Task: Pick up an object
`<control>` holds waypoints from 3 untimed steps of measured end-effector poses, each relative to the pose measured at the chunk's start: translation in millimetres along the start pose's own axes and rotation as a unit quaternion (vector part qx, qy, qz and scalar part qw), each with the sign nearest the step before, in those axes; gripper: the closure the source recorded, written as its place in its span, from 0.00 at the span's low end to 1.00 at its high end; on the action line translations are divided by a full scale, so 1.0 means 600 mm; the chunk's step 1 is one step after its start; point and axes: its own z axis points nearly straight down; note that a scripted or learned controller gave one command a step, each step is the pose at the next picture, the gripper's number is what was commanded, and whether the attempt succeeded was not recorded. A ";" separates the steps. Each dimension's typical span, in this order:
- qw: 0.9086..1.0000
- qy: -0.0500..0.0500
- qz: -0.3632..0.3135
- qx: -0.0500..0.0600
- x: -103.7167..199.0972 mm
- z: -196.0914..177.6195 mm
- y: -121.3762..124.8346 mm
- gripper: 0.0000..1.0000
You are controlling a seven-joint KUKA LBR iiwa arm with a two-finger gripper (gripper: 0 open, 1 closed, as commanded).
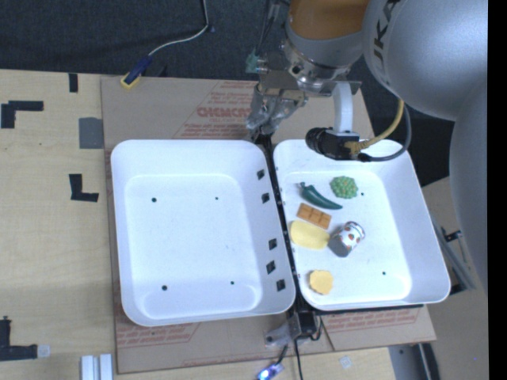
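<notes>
Lettering "KUKA" marks the arm (pixel 412 22); whether its pincer (pixel 265 121) is open, I cannot tell.

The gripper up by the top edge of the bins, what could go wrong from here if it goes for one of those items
1. The gripper hangs over the seam at the bins' far edge, so a straight descent may strike a rim of the right bin.
2. The items are clustered: the yellow piece touches the orange waffle block, so a grasp could nudge or catch both.
3. The green pepper is thin and may slip out.
</notes>
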 end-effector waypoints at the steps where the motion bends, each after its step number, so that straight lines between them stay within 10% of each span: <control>1: 1.000 0.000 -0.002 -0.004 0.135 0.170 0.002 1.00; 3: 1.000 0.003 0.000 -0.017 0.184 -0.227 0.029 1.00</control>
